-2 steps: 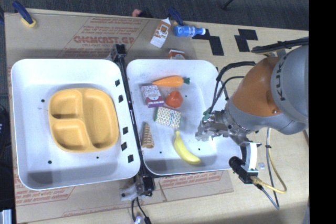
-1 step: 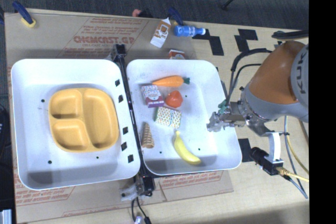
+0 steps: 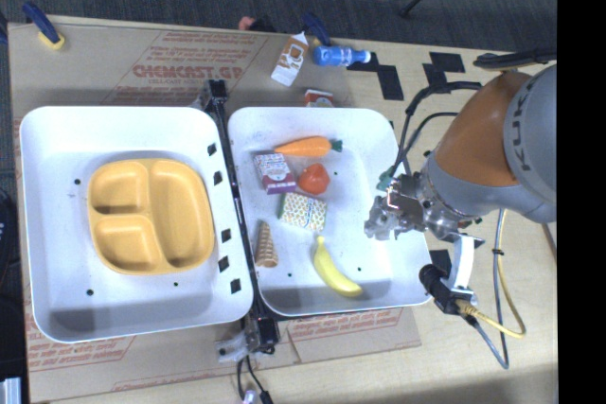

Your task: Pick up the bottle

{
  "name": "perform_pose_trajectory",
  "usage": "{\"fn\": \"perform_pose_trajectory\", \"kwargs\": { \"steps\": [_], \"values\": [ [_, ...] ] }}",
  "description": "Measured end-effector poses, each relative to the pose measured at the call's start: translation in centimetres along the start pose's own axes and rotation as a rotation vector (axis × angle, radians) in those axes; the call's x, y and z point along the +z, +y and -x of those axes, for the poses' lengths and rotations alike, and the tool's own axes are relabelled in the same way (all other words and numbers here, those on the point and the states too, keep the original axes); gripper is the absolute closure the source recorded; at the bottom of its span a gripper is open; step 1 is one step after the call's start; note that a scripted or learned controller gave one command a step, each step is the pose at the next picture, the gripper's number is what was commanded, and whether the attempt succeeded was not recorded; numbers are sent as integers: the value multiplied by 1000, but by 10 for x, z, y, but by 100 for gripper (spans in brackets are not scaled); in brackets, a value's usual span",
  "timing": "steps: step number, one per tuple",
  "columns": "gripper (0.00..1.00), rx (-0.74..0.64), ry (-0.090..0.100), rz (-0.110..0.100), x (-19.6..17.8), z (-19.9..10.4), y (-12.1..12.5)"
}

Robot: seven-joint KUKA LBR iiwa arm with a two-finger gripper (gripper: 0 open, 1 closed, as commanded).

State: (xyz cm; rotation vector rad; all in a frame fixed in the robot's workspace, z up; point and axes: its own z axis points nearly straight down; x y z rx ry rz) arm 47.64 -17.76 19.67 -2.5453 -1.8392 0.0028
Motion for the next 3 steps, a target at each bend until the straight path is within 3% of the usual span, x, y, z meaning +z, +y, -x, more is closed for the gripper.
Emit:
{"fn": "perform_pose_trajectory", "kwargs": {
  "steps": [1, 2, 3],
  "values": [
    [100, 115, 2, -3, 6, -17, -6],
    [100, -17, 2, -4, -5, -44, -15],
    [100, 293, 2, -5, 4, -66, -22]
  ]
}}
